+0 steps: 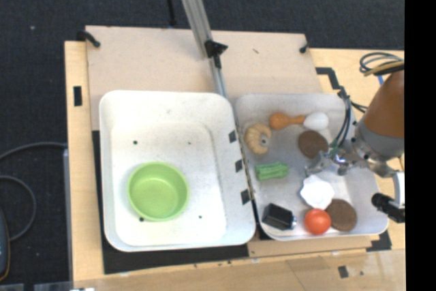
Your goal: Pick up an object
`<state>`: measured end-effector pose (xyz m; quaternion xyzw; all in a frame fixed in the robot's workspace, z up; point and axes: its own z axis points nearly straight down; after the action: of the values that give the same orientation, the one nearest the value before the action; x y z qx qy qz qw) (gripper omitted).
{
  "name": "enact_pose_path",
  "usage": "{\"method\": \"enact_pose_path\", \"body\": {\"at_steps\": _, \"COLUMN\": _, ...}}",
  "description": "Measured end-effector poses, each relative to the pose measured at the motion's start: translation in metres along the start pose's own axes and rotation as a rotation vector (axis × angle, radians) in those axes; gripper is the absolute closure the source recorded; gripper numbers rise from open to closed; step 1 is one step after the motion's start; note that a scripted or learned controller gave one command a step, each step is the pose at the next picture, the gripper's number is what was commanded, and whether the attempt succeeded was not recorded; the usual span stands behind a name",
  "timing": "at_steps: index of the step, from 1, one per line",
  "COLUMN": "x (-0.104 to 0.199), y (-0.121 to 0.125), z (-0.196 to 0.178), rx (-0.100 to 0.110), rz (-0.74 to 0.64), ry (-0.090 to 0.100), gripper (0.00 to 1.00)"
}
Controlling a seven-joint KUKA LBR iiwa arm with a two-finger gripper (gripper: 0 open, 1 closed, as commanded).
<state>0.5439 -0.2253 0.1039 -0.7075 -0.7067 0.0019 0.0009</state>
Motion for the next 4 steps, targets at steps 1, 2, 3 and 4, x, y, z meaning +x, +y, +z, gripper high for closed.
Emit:
{"method": "enact_pose_path", "body": {"at_steps": 1, "x": -0.001, "y": 0.002, "z": -0.014, "rx": -0.009, "rz": 0.004, "ry": -0.001, "gripper": 1.0}}
{"method": "enact_pose_path", "body": {"at_steps": 2, "x": 0.001, "y": 0.002, "z": -0.059, "rx": -0.011, "rz": -0.004, "ry": -0.001, "gripper": 1.0}}
{"method": "enact_pose_path", "body": {"at_steps": 3, "x": 0.0, "y": 0.002, "z": -0.103, "rx": -0.012, "rz": -0.005, "ry": -0.001, "gripper": 1.0}}
{"method": "enact_pose_path", "body": {"at_steps": 4, "x": -0.001, "y": 0.003, "z": -0.131, "rx": -0.007, "rz": -0.005, "ry": 0.0, "gripper": 1.0}}
